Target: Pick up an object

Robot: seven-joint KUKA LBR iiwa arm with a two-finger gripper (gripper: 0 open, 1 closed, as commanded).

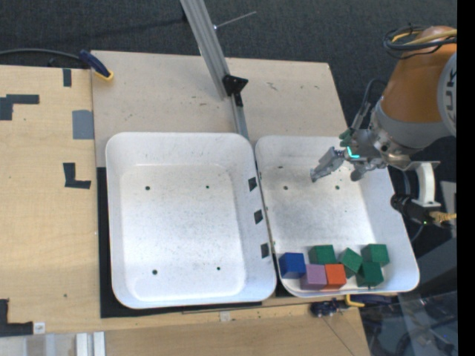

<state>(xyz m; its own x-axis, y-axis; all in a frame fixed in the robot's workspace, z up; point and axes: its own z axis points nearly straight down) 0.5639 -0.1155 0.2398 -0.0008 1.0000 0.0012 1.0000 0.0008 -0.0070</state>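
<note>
Several small blocks lie clustered at the near edge of the right bin (297, 162): a blue block (292, 264), a purple block (316, 276), an orange block (335, 274) and several green blocks (321, 254). My gripper (341, 170) hovers over the far part of the right bin, well away from the blocks. It is open, its fingers (323, 170) are spread, and nothing is between them.
The left bin (178, 143) adjoins the right one. A slanted metal pole (208, 39) rises from the bench behind the bins. A blue and yellow tool (96, 64) lies at the far left of the bench. Cables hang at the right of the arm.
</note>
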